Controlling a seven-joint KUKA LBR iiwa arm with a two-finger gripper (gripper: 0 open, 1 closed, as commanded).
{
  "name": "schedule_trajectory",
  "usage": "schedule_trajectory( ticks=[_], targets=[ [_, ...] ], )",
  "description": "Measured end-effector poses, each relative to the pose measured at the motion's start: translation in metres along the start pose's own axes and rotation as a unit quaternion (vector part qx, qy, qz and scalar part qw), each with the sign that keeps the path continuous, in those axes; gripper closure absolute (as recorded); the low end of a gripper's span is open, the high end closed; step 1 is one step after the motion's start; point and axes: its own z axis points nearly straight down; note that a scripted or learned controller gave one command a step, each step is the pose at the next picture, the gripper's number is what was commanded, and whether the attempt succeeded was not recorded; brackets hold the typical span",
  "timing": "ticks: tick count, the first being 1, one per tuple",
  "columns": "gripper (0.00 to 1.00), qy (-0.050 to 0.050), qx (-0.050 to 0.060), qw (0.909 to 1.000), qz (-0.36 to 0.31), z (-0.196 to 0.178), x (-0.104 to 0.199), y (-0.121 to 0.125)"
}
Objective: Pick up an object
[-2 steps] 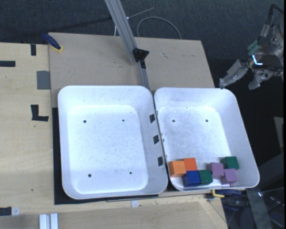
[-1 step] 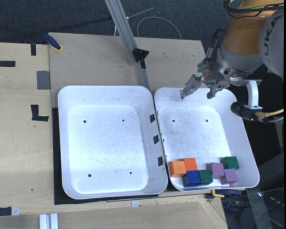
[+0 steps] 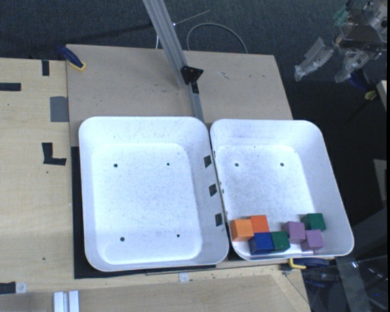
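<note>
Coloured blocks (image 3: 276,234) crowd the right bin's (image 3: 325,149) near edge while the jaws (image 3: 325,60), apparently spread and holding nothing, hang well beyond it, so aim for the outlying green block (image 3: 314,221).

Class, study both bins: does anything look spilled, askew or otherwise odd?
Nothing is spilled or damaged. The one curiosity: all the blocks crowd the near edge of the right bin, some touching. The gripper hangs beyond the bench's far right corner.
</note>
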Motion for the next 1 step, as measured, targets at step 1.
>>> schedule_trajectory(
  ticks=[1],
  targets=[
    [0.00,0.001,0.008,1.0000,-0.001,0.1423,0.0492,0.0721]
  ],
)
